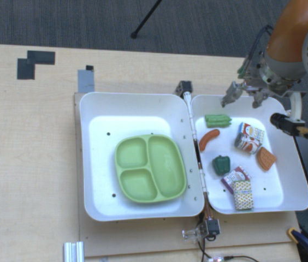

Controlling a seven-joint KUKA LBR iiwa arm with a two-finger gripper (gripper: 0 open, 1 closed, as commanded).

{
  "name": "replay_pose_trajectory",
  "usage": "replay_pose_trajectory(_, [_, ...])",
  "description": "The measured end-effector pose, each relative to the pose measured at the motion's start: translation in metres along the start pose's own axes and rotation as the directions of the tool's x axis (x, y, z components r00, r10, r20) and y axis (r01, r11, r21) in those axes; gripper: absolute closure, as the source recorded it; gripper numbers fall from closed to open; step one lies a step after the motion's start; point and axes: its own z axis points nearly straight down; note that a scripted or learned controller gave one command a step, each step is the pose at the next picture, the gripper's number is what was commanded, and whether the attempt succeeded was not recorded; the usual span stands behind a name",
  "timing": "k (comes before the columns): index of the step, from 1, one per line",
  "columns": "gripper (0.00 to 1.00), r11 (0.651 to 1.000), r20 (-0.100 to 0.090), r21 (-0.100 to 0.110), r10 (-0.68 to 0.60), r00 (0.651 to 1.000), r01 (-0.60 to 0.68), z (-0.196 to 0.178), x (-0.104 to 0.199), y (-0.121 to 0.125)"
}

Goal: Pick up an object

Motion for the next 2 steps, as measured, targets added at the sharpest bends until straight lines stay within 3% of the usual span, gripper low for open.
replay_pose_trajectory(1, [0.0,1.0,0.0,0.002,0.001,1.0,-0.001,0.134,0.003,0.003])
replay_pose_trajectory(2, [1.0,1.0,-0.001,-0.001,0.0,1.0,0.0,0.123,0.004,0.005])
